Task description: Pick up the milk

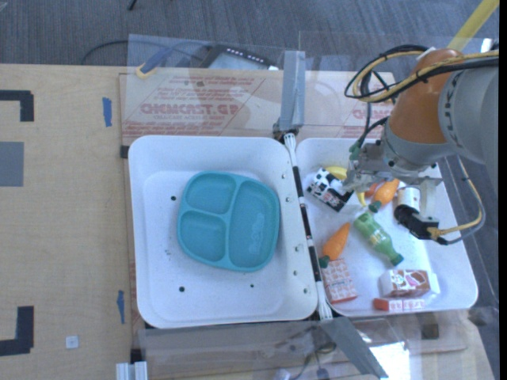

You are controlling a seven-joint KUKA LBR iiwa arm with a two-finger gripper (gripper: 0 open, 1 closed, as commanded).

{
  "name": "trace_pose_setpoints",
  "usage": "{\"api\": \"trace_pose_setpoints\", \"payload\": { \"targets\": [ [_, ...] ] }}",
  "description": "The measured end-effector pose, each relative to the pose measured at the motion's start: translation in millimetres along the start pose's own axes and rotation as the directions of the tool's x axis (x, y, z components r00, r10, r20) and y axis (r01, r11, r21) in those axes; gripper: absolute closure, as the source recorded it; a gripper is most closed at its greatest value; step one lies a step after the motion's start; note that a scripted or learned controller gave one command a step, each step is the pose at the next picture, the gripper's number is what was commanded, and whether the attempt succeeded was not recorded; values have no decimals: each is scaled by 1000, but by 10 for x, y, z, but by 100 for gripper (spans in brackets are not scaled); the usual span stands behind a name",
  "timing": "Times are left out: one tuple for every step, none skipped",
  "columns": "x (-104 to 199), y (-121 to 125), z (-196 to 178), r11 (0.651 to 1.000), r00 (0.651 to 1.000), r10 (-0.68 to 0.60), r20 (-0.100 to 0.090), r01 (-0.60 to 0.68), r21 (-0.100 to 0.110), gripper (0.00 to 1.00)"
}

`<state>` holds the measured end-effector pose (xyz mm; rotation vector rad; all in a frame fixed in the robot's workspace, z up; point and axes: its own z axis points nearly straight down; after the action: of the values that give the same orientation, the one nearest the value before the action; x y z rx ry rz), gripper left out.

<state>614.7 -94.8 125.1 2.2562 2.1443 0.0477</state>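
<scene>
milk: small black-and-white cow-print carton (325, 188), lying tilted in the right bin (459, 244), far-left part, close to the divider.
end effector: (360, 182) low over the right bin, just right of the milk; can't tell if it's spread or pressed together, the wrist hides it. Contact with the carton unclear.
neighbours: yellow piece (336, 172) just beyond the milk, orange item (383, 191) under the wrist, green bottle (376, 238), carrot (337, 241), two red-white cartons (339, 281) (408, 283) nearer.
left bin: teal divided plate (230, 221).
handling: probably light, thin-walled; stiff enough, would dent under hard squeeze.
grip: across the two flat long faces, mid-body; avoid the corners, they'd likely twist out.
</scene>
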Motion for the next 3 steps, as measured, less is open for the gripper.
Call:
{"api": "trace_pose_setpoints", "payload": {
  "targets": [
    [-5, -4, 6, 1000, 1000, 1, 1, -1, 1, 0],
    [4, 14, -106, 1000, 1000, 1, -1, -1, -3, 100],
    [-73, -346, 95, 999, 999, 36, 4, -36, 5, 100]
  ]
}}
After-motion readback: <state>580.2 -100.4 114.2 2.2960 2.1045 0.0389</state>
